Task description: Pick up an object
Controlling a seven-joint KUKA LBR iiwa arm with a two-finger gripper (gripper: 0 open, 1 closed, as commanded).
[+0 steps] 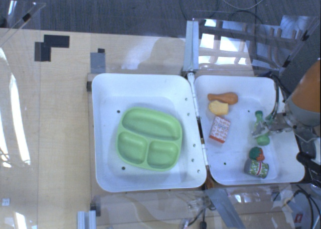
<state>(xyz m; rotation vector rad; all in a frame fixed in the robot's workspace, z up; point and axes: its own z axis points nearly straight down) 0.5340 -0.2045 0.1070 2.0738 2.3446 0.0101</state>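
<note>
A pale wooden bench (50, 137) carries two shallow white bins side by side, with dark carpet and loose cables beyond its far edge.

Nearest in the right bin (286, 170) lies a small can (256, 168) with a red-and-green label, close to the near wall; a green and red piece (257, 153) sits just above it. Next comes the gripper (263, 131), reaching in from the right, low over a small green object (260, 117) that lies beside it. Whether the fingers are apart or together cannot be told, and nothing is seen held between them.

Toward the divider lies a red-and-white carton (219, 129), then a yellow piece (218, 108) touching an orange carrot-shaped toy (223, 97) near the far wall.

The left bin (103, 122) holds a green divided tray (149, 138).

Judgement: the grasp is at the closing-in stage. The green object deserves a centred, vertical descent, since the right wall stands near and the can crowds the near side. Open floor lies at the bin's middle, between carton and gripper, which offers the safest lift path.
</note>
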